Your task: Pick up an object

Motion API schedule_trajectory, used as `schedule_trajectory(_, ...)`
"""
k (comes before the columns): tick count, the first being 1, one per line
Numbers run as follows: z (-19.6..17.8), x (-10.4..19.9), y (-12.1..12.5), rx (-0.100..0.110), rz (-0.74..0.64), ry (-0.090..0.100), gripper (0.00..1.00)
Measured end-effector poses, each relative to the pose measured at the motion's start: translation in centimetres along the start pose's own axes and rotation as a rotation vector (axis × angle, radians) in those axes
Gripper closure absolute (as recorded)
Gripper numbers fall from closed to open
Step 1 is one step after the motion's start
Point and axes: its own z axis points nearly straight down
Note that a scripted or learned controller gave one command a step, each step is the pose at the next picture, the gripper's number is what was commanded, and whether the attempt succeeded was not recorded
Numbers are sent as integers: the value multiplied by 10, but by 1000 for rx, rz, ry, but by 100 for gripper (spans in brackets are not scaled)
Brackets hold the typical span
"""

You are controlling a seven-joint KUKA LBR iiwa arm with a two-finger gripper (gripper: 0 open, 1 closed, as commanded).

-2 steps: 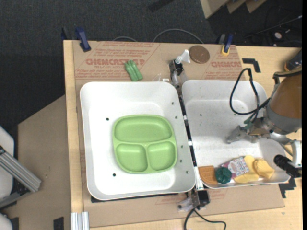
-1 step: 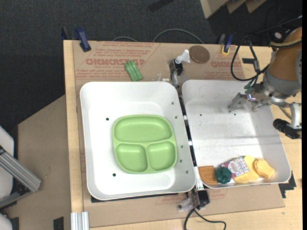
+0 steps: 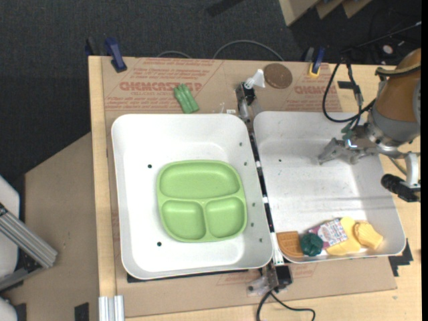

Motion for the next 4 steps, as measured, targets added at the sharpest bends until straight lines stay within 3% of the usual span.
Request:
schedule_trajectory(1, -45, -2, -20, -1, 2, -5, 0)
schedule_trajectory(2, 3, 6, -39, 5, 2, -3, 0)
schedule_trajectory(3, -111, 10, -70, -9, 3, -9, 0)
schedule_trajectory(4, -91, 21, -71, 1, 1, -5, 0)
